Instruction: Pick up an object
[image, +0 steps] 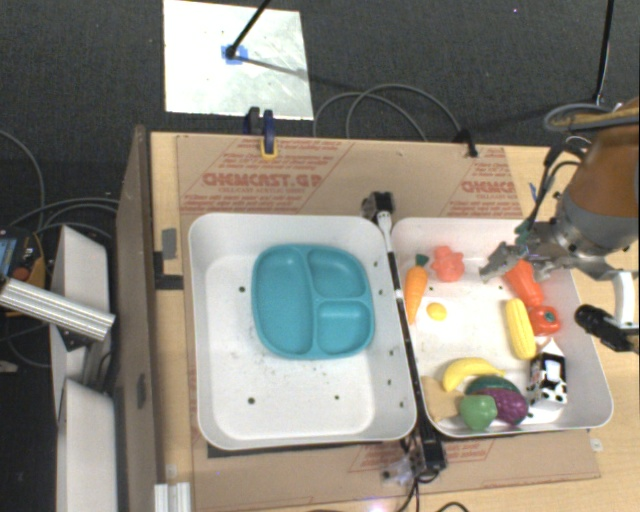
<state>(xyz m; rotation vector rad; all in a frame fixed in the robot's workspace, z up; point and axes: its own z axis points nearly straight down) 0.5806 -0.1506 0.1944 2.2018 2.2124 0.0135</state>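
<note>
My gripper (517, 260) hangs over the back right part of the right bin (470, 335), directly above an orange-red toy vegetable (524, 284), close to it or touching it. A red tomato-like piece (546, 320) and a yellow corn cob (519, 329) lie just in front of that. Further left in the same bin are a salmon-pink toy (448, 264), a carrot (414, 291) and a small yellow ball (436, 311). Near the front edge lie a banana (466, 371), a green pepper (478, 409), a purple piece (511, 405) and a black-and-white carton (549, 379).
A teal divided plate (312, 302) lies in the left bin (215, 400). A metal divider clamp (380, 208) stands between the bins at the back. A black fitting (606, 327) juts in at the right bin's right rim. Cables run behind the bench.
</note>
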